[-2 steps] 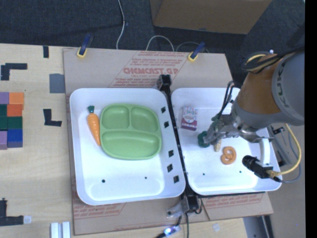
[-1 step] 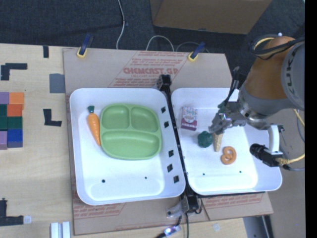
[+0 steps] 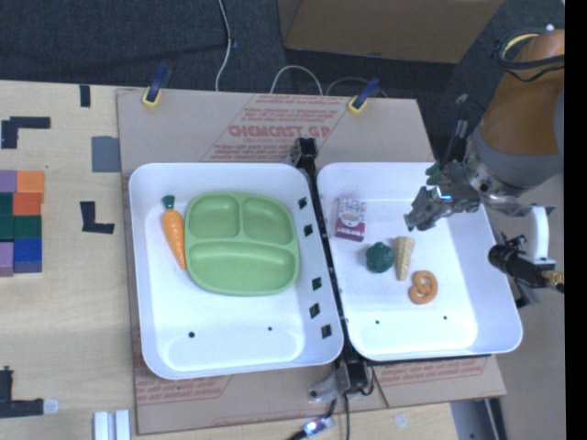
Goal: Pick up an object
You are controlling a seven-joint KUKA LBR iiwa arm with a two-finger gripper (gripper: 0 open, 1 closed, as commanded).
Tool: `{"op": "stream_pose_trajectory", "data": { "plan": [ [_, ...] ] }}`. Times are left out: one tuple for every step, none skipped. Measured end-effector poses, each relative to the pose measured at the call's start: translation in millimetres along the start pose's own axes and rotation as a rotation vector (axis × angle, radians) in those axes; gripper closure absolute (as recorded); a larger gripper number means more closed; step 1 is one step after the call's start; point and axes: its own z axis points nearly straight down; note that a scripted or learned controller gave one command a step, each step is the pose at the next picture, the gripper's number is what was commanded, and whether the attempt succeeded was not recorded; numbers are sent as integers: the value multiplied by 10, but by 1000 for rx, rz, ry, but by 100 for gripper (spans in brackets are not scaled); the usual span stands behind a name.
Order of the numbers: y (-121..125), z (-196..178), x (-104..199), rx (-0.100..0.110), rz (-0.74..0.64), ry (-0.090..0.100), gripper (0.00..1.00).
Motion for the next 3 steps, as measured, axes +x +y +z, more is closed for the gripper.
{"op": "stream_pose_trajectory", "data": {
  "plan": [
    [4,-150,2,5,0,1,100],
    [-11,56,484,8,-4,2,100],
    [99,213,1004,8,-3,1,100]
  ]
}}
